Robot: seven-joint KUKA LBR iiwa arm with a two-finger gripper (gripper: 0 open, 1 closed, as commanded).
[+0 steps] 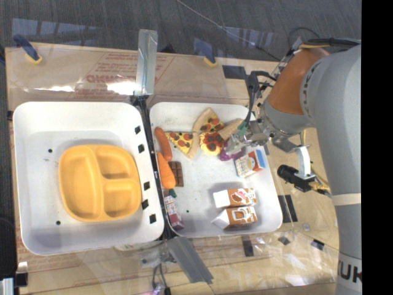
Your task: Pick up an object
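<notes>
My gripper [241,140] hangs low over the upper right part of the right bin [270,217], at the end of the grey arm with the orange band [291,91]. Just under and beside it lie a purple toy [226,155], a pizza slice [212,141] and a small white and blue carton [250,163]. I cannot make out anything held in the gripper. Further left in this bin are two more pizza slices [182,142] [207,123], a red sausage [161,140], a carrot [167,172] and a chocolate bar [177,174].
Two orange and white cartons [235,196] [237,216] sit at the front of the right bin, and a small bottle [172,214] lies by its left wall. The left bin [31,128] holds a yellow divided tray [98,181].
</notes>
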